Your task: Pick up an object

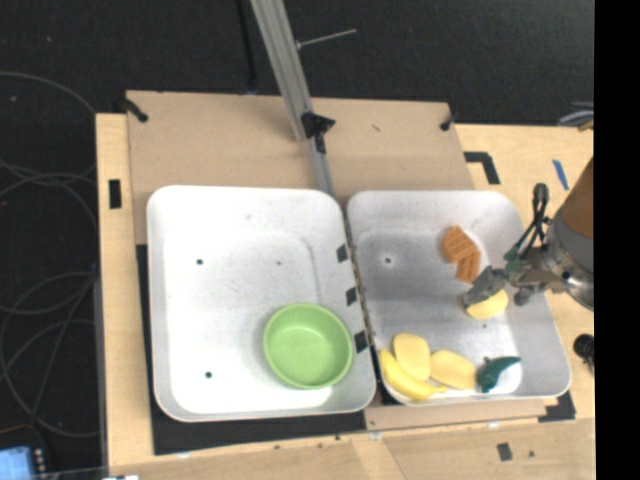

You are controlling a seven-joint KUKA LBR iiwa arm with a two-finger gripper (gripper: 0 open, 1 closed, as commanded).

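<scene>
My gripper (492, 296) reaches in from the right over the middle of the right bin (400, 230). A small yellow piece (488, 308) sits between its grey fingertips, and the gripper looks shut on it. Just up and left of it lies an orange ridged piece (461, 251). Along the bin's front edge lie several yellow pieces (425, 365) and a teal and white item (498, 372).
A green bowl (308, 344) stands in the front right part of the left bin (220, 238). A grey metal pole (285, 58) slants in from the top toward the gap between the bins. A black cable (538, 208) loops by my wrist.
</scene>
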